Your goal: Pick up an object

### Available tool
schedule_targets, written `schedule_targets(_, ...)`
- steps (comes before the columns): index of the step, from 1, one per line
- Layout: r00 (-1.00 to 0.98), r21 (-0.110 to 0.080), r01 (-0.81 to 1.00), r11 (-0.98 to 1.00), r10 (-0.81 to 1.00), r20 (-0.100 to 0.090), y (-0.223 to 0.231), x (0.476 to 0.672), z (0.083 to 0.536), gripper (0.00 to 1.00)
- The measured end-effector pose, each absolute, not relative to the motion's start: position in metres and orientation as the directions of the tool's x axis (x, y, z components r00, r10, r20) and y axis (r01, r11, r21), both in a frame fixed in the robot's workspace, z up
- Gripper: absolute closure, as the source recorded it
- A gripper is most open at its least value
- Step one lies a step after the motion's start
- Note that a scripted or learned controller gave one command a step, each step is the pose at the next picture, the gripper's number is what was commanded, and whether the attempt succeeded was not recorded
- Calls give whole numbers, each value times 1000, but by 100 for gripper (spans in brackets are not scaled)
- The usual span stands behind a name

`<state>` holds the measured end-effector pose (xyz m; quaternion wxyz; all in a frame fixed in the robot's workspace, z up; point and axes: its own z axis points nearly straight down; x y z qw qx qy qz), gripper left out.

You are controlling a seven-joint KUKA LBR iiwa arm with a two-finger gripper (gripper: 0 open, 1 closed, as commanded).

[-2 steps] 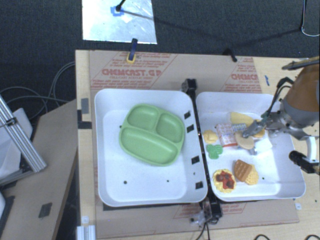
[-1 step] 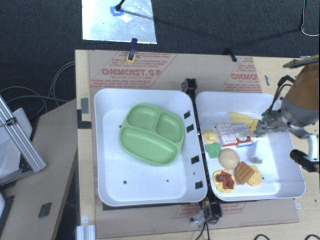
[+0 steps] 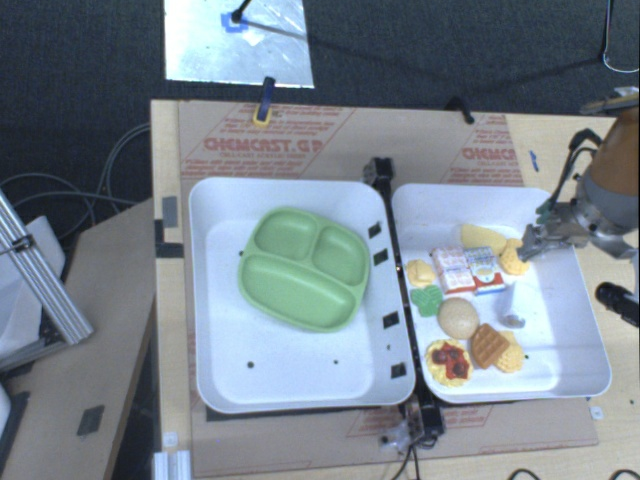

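A green divided plate [image 3: 303, 268] is seen in the left bin [image 3: 215, 368], well to the left of the pincer [image 3: 527, 247] and lying flat, slightly turned. No other item is noted in that bin. A black divider strip [image 3: 392, 268] is seen between the two bins.

In the right bin [image 3: 570, 368] a cluster of toy food is recorded, all left of and below the pincer. A small green piece [image 3: 426, 299] lies nearest the divider. A red and white box [image 3: 467, 270] lies to the pincer's left, flat. A pale round bun-like piece [image 3: 458, 318] is just below the box. A yellow dish with red pieces [image 3: 449, 360] sits lower left, near the bin's front wall. A brown waffle-like piece [image 3: 489, 345] is beside it, touching a yellow crinkled piece [image 3: 509, 357]. A small grey item [image 3: 512, 320] lies below the pincer; its kind cannot be told.

A yellow wedge [image 3: 483, 236] lies just left of the pincer. A small yellow item [image 3: 513, 259] is seen right at the pincer tips, in contact or nearly so. Whether it is between the fingers cannot be told, nor how far the pincer is open. The arm [image 3: 610, 193] is seen entering from the right, over the bin's right rim.
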<state>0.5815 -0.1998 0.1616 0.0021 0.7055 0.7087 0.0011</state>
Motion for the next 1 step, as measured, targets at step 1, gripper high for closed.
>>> schedule_targets(1,-6,7,1000,6,1000,-2,-195,589,209,100)
